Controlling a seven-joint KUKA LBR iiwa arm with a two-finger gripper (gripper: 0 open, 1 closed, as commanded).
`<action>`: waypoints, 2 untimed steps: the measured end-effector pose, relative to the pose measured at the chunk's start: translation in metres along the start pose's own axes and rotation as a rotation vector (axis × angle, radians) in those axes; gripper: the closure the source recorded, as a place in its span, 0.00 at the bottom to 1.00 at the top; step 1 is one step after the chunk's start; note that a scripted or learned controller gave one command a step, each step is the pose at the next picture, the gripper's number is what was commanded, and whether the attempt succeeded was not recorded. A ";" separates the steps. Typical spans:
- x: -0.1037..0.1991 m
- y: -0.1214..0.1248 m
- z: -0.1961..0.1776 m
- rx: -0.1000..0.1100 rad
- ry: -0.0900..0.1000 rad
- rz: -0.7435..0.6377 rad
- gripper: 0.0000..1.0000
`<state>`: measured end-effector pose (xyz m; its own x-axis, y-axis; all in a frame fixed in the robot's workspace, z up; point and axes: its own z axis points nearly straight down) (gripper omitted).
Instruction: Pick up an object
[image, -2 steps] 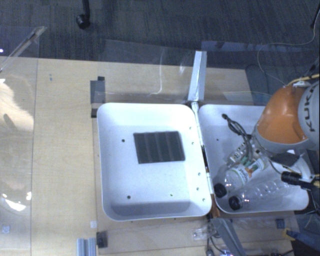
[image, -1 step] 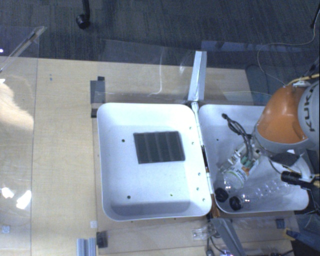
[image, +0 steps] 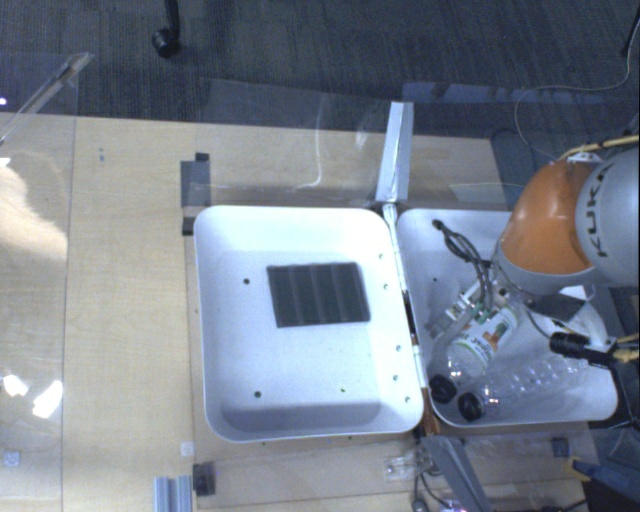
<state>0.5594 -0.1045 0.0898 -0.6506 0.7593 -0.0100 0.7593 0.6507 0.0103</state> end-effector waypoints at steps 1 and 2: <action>-0.002 0.003 -0.014 -0.010 -0.009 0.000 1.00; -0.067 -0.033 -0.089 0.005 0.002 0.012 1.00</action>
<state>0.5764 -0.1769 0.1794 -0.6413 0.7673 -0.0082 0.7672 0.6413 0.0059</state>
